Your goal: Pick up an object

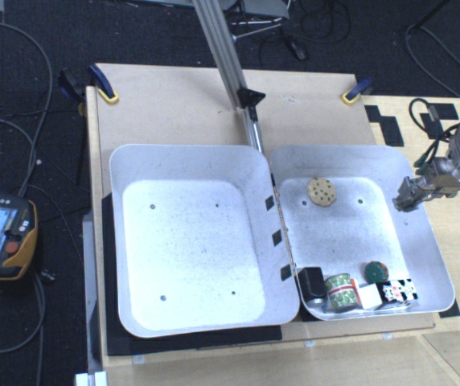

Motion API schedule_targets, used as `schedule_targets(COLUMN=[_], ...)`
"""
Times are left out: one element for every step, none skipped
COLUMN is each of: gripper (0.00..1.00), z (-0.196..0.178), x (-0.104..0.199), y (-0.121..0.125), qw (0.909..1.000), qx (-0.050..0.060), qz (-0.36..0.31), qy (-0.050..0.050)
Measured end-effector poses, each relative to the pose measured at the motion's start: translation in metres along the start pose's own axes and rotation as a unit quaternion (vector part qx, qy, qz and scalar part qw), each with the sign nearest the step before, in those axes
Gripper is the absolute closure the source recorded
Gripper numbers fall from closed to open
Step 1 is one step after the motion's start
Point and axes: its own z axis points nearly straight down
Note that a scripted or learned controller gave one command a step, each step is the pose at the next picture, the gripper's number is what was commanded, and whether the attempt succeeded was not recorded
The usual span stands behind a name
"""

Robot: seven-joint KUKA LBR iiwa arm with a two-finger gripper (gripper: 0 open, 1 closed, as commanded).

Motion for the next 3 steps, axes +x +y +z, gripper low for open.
schedule_targets(gripper=[1.00, 1.00, 1.00], z=[0.009, 0.019, 0.026], x=[0.048, 0.101, 0.156], y=[0.008, 0.022, 0.032], qw=[1.0000, 1.0000, 1.0000], qx=[0.002, 0.002, 0.002], qz=[-0.002, -0.002, -0.003], qy=[0.001, 0.001, 0.001])
